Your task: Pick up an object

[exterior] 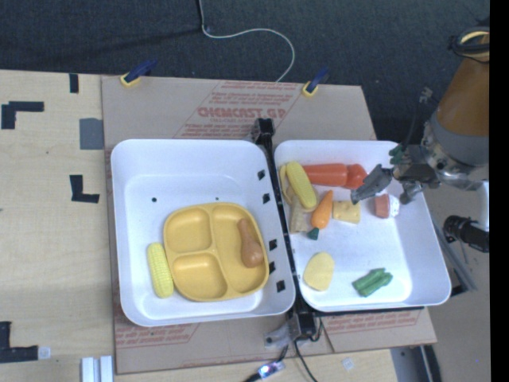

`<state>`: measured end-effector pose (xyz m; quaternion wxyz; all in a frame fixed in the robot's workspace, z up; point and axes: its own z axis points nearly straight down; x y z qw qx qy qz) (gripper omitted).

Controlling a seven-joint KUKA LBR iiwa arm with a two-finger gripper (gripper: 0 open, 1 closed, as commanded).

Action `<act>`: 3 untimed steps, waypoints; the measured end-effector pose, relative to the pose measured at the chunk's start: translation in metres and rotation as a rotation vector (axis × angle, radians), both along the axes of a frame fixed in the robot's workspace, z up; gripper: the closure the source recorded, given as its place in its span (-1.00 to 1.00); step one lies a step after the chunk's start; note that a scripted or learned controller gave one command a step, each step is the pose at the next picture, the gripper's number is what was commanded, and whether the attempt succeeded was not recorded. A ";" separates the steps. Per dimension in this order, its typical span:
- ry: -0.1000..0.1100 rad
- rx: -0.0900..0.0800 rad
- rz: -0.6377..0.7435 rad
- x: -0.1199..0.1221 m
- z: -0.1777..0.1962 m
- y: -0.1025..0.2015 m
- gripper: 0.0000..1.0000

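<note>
Gripper point(390, 188) over right bin point(421, 285), jaws spread, nothing between them, small red piece point(382, 206) just below. Carrot point(322, 208), corn point(300, 184), green piece point(371, 281) in same bin. Left bin point(135, 173): yellow tray point(187, 233) with sausage point(250, 243), corn cob point(160, 269) beside it.

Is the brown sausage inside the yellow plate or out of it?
Inside. The brown sausage lies in the right-hand compartment of the yellow plate, within its rim.

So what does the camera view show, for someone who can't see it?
A grey robot arm's tool, fingers open, hovers over the right white bin of toy food, near a small red piece and a carrot. The left bin holds a yellow divided plate with a sausage, and corn.
</note>
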<state>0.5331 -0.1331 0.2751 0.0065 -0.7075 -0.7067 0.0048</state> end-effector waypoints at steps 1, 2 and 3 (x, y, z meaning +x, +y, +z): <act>-0.010 -0.002 0.003 0.002 0.005 0.000 -1.00; -0.003 0.000 0.003 0.005 -0.061 0.005 -1.00; -0.003 0.000 0.003 0.002 -0.127 0.012 -1.00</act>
